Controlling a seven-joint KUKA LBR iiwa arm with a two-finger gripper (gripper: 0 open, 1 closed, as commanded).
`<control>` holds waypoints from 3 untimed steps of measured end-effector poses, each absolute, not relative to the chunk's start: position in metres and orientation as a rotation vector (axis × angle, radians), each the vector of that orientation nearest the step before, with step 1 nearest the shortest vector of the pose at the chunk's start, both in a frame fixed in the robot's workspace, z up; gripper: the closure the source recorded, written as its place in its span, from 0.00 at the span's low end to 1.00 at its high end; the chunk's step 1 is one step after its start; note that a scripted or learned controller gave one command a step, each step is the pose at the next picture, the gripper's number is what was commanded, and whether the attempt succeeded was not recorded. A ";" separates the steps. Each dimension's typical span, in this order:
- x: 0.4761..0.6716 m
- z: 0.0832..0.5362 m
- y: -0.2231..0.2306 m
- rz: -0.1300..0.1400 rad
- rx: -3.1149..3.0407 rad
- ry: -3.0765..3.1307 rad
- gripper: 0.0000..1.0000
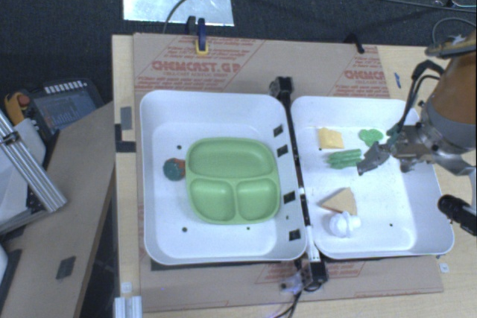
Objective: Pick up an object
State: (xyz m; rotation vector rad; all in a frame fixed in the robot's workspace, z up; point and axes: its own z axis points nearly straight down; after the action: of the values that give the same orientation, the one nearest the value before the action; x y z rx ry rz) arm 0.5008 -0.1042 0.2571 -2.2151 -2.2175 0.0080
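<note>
Hand [367, 163]: hovering over the right bin [428, 234], dark tip just right of the green bean piece [343, 158]; I see nothing between its digits, and whether it is released or clenched I cannot tell from my seat

Nearest thing: green bean piece, lying flat and long, its right end beside the hand's tip; touching or not, I cannot tell

Around it: small green leafy piece [370, 135] just above the hand; yellow cheese block [330, 138] up and left; tan wedge [340, 200] below; white lumpy piece [343, 224] under the wedge

Step, as I judge it: approach; nothing lifted yet

Next move calls for: centring over the bean piece across its narrow width, then descending to the bin floor; it is thin and low, so a shallow close may slip off

Further out: left bin [160, 160] holding a green divided plate [232, 180] and a small dark teal ball [174, 170] at its left edge; both bins sit on the tabletop [246, 56]
</note>
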 end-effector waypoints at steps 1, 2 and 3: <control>0.503 0.262 -0.104 -0.002 -2.218 -2.226 0.00; 0.505 0.200 -0.106 0.004 -2.218 -2.220 0.00; 0.499 0.138 -0.104 0.004 -2.218 -2.219 0.00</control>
State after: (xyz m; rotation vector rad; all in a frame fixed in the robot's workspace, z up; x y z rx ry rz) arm 0.4991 -0.1042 0.1377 -2.2176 -2.2194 0.0036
